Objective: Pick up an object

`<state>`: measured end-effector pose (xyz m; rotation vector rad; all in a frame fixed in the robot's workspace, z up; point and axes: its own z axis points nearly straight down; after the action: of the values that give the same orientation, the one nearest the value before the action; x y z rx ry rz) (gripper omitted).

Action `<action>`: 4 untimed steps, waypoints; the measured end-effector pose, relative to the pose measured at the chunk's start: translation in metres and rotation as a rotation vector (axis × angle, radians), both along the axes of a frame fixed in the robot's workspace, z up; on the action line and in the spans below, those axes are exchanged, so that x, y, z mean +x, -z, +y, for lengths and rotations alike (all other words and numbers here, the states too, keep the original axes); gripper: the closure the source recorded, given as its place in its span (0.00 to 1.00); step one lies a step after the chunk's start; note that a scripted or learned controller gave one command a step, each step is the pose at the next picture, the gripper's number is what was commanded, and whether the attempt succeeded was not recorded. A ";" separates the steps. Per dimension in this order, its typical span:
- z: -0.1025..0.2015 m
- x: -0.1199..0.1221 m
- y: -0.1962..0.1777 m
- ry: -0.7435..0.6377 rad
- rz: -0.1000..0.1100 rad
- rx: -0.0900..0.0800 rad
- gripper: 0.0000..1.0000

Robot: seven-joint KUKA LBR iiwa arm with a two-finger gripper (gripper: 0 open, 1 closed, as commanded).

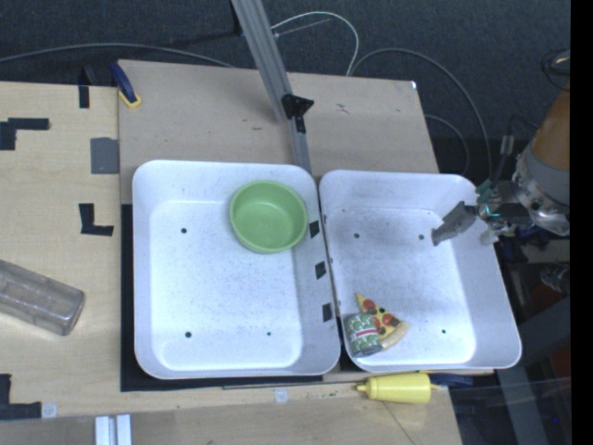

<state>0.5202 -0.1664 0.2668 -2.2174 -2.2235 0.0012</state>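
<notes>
even, soft light; slight blur

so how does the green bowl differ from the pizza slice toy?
The green bowl sits in the left bin, near its upper right corner; the pizza slice toy lies in the right bin, at its lower left corner. The bowl is round, plain green and clearly larger; the toy is small, wedge-shaped and multicoloured. Both lie apart from the tool.
</notes>
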 end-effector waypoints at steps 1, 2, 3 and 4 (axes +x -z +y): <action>0.000 0.000 0.000 0.000 0.000 0.000 0.00; -0.008 -0.004 0.046 0.001 0.000 -0.001 0.00; -0.010 -0.009 0.091 0.002 0.004 0.000 0.00; -0.015 -0.009 0.136 0.002 0.006 0.001 0.00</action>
<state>0.5110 -0.1818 0.1304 -2.2169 -2.2178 0.0068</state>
